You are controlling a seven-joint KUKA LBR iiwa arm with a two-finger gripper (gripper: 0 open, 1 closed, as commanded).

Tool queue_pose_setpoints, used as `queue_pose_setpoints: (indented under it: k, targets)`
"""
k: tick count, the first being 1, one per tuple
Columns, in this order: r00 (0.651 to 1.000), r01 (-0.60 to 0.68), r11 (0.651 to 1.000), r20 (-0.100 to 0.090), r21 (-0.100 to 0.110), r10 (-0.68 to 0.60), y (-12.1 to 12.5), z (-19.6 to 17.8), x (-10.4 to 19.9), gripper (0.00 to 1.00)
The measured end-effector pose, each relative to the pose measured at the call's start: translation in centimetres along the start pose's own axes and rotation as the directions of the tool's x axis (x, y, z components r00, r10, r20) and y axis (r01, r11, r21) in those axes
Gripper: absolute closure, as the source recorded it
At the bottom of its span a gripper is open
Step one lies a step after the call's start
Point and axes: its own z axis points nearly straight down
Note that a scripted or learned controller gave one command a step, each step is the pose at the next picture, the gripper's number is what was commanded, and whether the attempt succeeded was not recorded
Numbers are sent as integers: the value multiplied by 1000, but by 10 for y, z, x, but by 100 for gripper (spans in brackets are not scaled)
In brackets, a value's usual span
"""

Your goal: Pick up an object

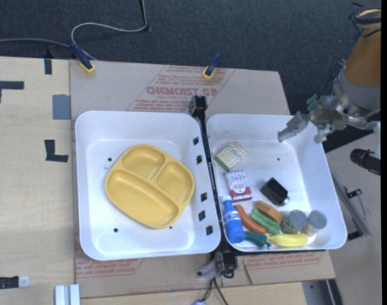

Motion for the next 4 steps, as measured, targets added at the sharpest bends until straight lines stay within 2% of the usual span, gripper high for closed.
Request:
queue_pose_setpoints:
  k: [1, 2, 3, 4]
  targets:
    - [1000, -1, 1000, -1, 3, 1, -33, 156, -26, 0]
    - [1000, -1, 1000, 0, -3, 1, -88, 171, 1, 0]
    - [1000, -1, 1000, 1, -5, 1, -87, 161, 1, 100]
    - [1000, 0, 1000, 0, -2, 0, -106, 47, 39, 100]
